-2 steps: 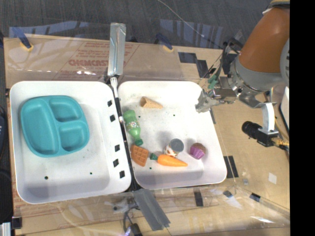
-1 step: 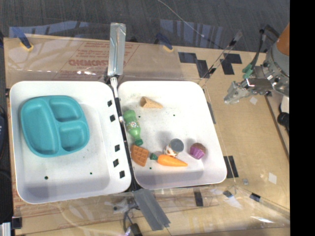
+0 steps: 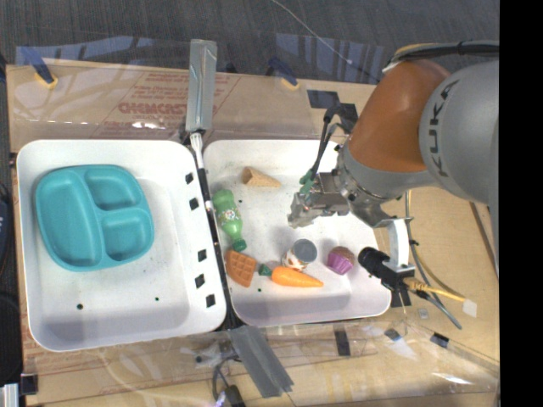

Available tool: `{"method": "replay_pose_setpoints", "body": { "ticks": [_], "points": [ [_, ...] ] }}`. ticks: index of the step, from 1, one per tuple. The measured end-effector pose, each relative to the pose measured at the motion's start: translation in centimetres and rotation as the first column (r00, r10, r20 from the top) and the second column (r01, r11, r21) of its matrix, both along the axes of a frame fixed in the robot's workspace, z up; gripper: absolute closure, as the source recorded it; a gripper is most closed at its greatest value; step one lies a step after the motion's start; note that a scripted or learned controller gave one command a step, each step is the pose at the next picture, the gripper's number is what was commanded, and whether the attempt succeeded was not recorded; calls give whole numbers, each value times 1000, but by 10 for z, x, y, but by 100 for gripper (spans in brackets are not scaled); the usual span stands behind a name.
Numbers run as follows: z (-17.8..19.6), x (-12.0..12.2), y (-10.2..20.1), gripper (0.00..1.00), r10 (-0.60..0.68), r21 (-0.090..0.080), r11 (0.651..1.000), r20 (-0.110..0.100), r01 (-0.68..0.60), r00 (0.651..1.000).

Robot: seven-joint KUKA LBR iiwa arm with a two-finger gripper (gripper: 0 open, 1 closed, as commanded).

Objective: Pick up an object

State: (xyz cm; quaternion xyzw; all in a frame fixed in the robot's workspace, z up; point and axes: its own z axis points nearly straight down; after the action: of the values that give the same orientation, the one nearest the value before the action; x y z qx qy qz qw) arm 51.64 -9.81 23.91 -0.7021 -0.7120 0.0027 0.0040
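My gripper [image 3: 312,203] hangs over the middle of the right bin [image 3: 280,155], under the grey arm with its orange band. Just below it in the view lies a small grey round object [image 3: 304,250]. An orange carrot [image 3: 295,277] lies near the bin's front wall, with a purple cupcake-like toy [image 3: 341,259] to its right and a waffle piece [image 3: 241,267] to its left. A green bottle [image 3: 226,213] lies by the left wall. A tan cone [image 3: 259,177] sits toward the back. I see nothing held in the gripper.
The left bin [image 3: 51,312] holds a teal divided tray [image 3: 93,214]. A ridge with black clips [image 3: 202,227] separates the two bins. Cables and a black part of the arm [image 3: 377,264] hang over the right bin's front right corner.
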Motion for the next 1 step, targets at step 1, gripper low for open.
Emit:
{"method": "replay_pose_setpoints", "body": {
  "ticks": [1],
  "points": [
    [75, -29, -72, 100, -11, -4, 1000, 14, 11, 1000]
  ]
}}
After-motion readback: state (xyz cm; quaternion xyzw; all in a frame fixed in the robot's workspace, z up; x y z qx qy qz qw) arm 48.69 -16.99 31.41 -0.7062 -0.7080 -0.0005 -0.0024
